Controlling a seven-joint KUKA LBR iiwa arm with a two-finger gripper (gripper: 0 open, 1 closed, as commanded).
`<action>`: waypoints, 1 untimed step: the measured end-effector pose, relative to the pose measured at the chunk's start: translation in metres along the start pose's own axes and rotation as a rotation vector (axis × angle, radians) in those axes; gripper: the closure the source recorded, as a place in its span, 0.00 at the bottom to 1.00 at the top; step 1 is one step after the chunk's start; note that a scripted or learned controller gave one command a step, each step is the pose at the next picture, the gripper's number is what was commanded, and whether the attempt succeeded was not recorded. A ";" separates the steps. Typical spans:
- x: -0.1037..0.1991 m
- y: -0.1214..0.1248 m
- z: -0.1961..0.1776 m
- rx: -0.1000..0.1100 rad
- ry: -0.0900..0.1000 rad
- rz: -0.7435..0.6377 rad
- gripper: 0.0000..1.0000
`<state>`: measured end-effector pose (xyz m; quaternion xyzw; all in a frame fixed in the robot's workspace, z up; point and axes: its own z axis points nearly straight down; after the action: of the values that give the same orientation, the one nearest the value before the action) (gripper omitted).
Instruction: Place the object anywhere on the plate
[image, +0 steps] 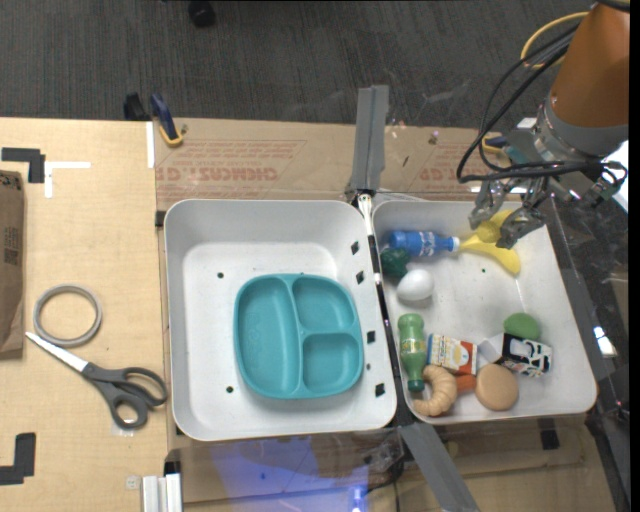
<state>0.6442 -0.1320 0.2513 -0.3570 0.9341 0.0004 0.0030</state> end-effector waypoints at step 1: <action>-0.014 0.090 0.060 -0.002 0.003 -0.005 1.00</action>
<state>0.5950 -0.0552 0.1917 -0.3592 0.9333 0.0008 0.0014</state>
